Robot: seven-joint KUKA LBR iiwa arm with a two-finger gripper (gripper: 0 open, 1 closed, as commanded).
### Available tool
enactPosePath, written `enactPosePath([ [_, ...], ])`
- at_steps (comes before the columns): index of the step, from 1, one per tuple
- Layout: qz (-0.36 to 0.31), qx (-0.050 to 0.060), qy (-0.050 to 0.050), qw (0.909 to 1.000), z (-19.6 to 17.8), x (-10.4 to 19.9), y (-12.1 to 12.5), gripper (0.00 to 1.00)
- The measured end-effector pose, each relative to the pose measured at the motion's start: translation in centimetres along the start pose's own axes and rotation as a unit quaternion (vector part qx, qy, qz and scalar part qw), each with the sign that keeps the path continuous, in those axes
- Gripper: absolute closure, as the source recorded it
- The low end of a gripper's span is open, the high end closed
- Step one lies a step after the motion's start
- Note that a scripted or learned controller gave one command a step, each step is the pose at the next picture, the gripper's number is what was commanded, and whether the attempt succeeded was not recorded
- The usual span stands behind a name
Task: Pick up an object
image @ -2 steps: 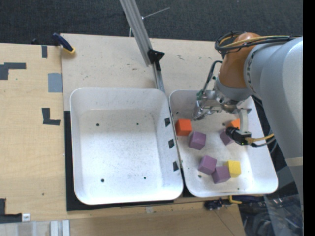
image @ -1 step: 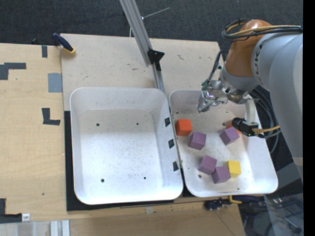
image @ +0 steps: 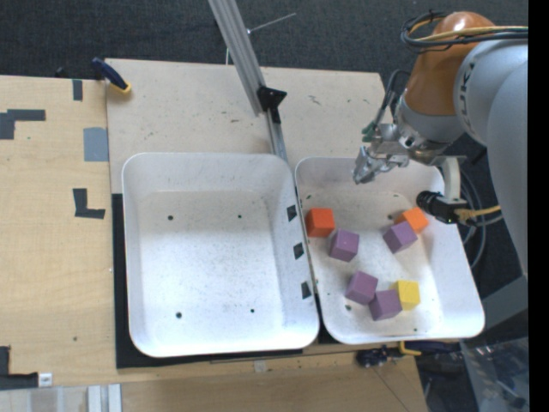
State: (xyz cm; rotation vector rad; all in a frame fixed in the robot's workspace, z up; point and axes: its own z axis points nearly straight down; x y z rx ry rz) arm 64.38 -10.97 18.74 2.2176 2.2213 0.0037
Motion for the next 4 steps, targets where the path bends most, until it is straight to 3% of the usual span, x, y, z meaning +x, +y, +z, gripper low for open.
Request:
enactPosePath([
  [1, 0.000, 0.001, 0.000, 1.0000, -1.9, 0.1, 0.1, 1.00],
  [2, -0.002, 0.002, 0.001, 1.0000, -3.3, 5.4, -1.1, 1.00],
  [4, -0.003, 0.004, 0.001, 1.0000, -2.0, 16.7, -4.1, 1.00],
])
